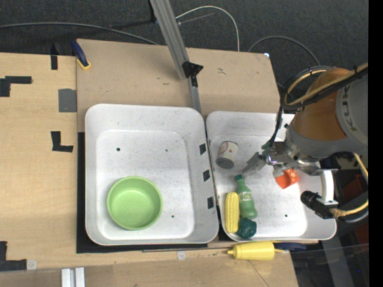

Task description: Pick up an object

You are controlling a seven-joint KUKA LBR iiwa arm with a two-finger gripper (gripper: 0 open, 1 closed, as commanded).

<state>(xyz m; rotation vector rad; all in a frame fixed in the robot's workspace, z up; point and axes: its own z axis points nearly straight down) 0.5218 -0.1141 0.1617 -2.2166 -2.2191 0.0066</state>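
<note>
The gripper [254, 164] hung low over the right bin [263, 124], reaching in from the right; whether it was open or shut could not be told, and nothing could be seen held in it. Just below and left of it lay a green bottle [245, 200], its cap end nearest the tip. A corn cob [231, 211] lay beside the bottle on its left, and a dark green lump [247, 226] sat at the bottle's foot. A grey cup [227, 154] lay on its side to the gripper's left, apart from it. An orange block [286, 178] sat close under the arm's wrist. A yellow bottle [254, 251] lay outside the bin's near rim. In the left bin [143, 117] stood a green bowl [134, 202], well apart.
</note>
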